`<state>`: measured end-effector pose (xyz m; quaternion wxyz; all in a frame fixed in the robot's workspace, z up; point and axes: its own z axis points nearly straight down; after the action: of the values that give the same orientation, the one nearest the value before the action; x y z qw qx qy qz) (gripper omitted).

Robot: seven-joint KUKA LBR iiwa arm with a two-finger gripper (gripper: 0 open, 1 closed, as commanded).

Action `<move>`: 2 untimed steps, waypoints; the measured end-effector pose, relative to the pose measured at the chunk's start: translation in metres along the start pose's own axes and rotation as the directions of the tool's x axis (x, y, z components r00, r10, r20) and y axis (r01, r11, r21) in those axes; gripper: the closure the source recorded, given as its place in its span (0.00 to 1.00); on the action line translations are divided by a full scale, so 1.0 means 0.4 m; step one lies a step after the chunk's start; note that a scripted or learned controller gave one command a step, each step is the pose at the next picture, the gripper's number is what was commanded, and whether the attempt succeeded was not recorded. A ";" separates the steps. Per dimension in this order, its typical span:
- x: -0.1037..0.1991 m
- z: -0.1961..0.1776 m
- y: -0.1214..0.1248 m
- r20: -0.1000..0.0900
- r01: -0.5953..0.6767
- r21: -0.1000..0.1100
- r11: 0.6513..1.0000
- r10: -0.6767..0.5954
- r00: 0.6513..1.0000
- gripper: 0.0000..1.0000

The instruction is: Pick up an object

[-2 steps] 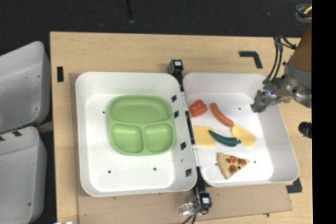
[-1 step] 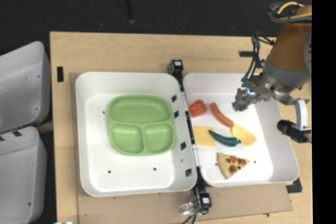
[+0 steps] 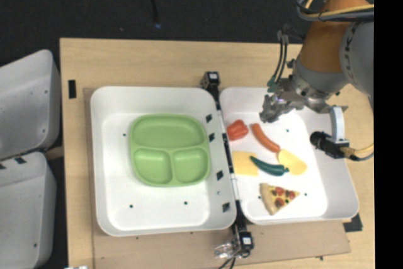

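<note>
dark flooring is seen around a pale wooden bench (image 3: 75, 66) on which two white bins are set side by side. a green divided plate (image 3: 169, 149) is held in the left bin (image 3: 107, 211). in the right bin (image 3: 337, 195) are laid a red pepper (image 3: 237, 130), an orange sausage (image 3: 266, 138), a yellow piece (image 3: 296, 162) crossed by a dark green chilli (image 3: 269, 166), and a pizza slice (image 3: 278, 196). the gripper (image 3: 271, 111) is hung just above the sausage's upper end; nothing is seen pinched, and whether it is spread or pressed together cannot be told. a miss may be risked, since the sausage is thin and slanted and could be nudged aside or rolled against the pepper
</note>
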<state>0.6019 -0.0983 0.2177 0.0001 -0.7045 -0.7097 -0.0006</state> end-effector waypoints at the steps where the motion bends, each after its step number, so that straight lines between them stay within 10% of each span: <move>1: 0.104 0.008 0.045 0.000 -0.001 0.001 1.000 0.001 1.000 1.00; 2: 0.211 -0.021 0.082 0.000 -0.001 0.000 1.000 0.001 1.000 1.00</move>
<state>0.6339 -0.0138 0.2264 0.0000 -0.7048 -0.7094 -0.0009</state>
